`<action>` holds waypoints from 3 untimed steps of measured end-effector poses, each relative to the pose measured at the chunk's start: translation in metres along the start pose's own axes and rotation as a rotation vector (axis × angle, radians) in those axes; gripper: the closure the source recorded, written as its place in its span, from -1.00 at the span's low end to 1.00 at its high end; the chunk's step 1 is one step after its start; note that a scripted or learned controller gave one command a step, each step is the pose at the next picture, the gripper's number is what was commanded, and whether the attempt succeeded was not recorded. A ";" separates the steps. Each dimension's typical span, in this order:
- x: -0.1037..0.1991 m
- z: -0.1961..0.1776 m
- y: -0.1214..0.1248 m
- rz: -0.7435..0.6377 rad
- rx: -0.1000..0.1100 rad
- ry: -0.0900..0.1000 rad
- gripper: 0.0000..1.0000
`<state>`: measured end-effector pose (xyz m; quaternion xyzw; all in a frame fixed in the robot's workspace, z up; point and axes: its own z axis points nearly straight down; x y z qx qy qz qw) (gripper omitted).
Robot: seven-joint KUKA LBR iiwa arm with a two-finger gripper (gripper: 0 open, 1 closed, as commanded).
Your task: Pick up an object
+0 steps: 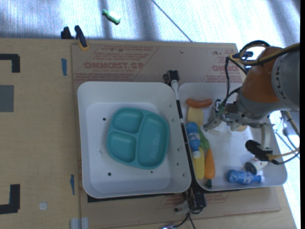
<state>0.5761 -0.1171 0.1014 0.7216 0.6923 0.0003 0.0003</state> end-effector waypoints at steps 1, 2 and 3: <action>-0.033 0.013 0.066 -0.075 -0.009 0.000 -1.00; -0.033 0.001 0.067 -0.077 -0.013 -0.002 1.00; -0.034 -0.126 -0.004 -0.323 -0.002 -0.001 1.00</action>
